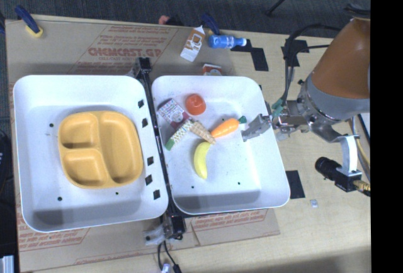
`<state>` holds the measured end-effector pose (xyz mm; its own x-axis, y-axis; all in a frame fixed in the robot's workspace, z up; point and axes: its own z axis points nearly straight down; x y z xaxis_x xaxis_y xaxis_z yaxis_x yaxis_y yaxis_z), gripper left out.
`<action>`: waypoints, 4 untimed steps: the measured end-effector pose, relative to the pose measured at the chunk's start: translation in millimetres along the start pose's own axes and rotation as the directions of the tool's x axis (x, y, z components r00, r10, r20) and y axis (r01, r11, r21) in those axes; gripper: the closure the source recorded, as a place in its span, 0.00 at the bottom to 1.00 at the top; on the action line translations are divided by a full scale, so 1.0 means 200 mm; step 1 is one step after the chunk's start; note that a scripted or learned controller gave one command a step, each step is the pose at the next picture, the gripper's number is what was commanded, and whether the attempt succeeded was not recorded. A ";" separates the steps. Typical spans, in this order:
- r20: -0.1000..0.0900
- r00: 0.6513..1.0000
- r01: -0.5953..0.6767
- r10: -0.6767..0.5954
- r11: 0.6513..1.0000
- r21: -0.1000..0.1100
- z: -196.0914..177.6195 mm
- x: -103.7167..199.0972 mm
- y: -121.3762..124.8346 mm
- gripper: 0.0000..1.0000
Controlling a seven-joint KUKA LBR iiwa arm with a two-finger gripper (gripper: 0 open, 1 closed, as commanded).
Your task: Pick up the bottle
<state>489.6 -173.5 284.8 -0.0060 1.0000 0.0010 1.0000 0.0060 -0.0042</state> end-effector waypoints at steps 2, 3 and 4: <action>0.000 0.997 -0.076 0.076 0.997 0.002 0.48 -0.19 -0.07 1.00; -0.001 0.961 0.278 -0.278 0.961 0.000 0.59 -0.01 -0.07 1.00; 0.001 0.999 0.034 -0.034 0.999 -0.002 0.54 -0.19 -0.07 1.00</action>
<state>476.3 -210.9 176.9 -0.0404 0.9992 0.0003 0.9992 0.0404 -0.0020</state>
